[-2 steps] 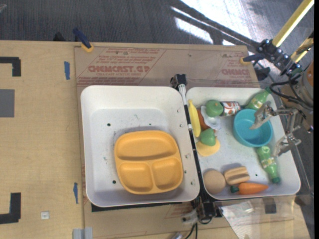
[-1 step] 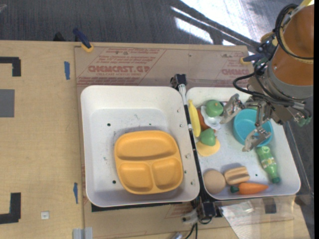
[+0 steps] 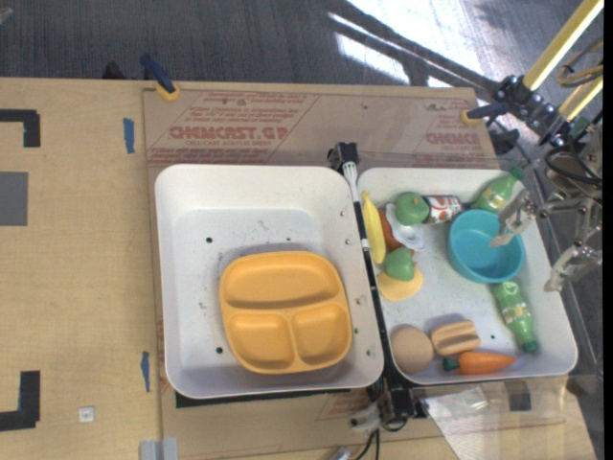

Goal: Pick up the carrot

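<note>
The carrot (image 3: 481, 361) is orange and lies flat near the front wall of the right bin (image 3: 560, 338), with its thick end to the left. A tan bun (image 3: 454, 336) touches it from behind. A round beige ball (image 3: 412, 349) sits just to its left. Nothing covers the carrot.
The right bin also holds a blue bowl (image 3: 487, 245), two green bottles (image 3: 515, 312) (image 3: 498, 193), a green fruit (image 3: 412, 207), a can (image 3: 442, 207), a banana (image 3: 372, 230) and a green-and-yellow toy (image 3: 398, 268). A yellow divided plate (image 3: 285, 310) lies in the left bin (image 3: 182, 257). Metal rods (image 3: 565, 257) stand by the right edge.
</note>
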Tool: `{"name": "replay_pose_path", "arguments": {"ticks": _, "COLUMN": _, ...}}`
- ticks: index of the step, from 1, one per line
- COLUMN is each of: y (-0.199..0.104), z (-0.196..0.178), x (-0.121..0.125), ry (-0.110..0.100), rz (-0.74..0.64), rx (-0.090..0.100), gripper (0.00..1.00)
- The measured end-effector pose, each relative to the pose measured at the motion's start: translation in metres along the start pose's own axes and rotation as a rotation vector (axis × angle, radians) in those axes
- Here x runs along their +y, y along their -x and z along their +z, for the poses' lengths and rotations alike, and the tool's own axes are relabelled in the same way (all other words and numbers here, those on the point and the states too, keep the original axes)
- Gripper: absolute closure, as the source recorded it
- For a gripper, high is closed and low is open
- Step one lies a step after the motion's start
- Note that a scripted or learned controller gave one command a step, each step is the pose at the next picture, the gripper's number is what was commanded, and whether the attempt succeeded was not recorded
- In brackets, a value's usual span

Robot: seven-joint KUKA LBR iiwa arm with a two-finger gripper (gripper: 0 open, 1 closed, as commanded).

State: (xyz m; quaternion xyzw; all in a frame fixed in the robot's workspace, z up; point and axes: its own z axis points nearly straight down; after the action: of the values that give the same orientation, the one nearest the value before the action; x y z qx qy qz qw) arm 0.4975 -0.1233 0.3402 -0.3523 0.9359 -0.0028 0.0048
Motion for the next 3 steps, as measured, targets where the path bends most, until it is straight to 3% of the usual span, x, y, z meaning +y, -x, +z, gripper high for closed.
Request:
{"name": "replay_pose_path", "arguments": {"ticks": 1, "y": 0.047, "z": 0.012, "x": 0.05, "ry": 0.009, "rz": -0.261, "rx": 0.001, "gripper": 0.0}}
{"name": "replay_pose_path", "arguments": {"ticks": 2, "y": 0.046, "z": 0.139, "x": 0.082, "ry": 0.021, "rz": -0.786, "rx": 0.002, "gripper": 0.0}}
{"name": "replay_pose_path", "arguments": {"ticks": 3, "y": 0.045, "z": 0.156, "x": 0.034, "ry": 0.009, "rz": -1.043, "rx": -0.004, "gripper": 0.0}}
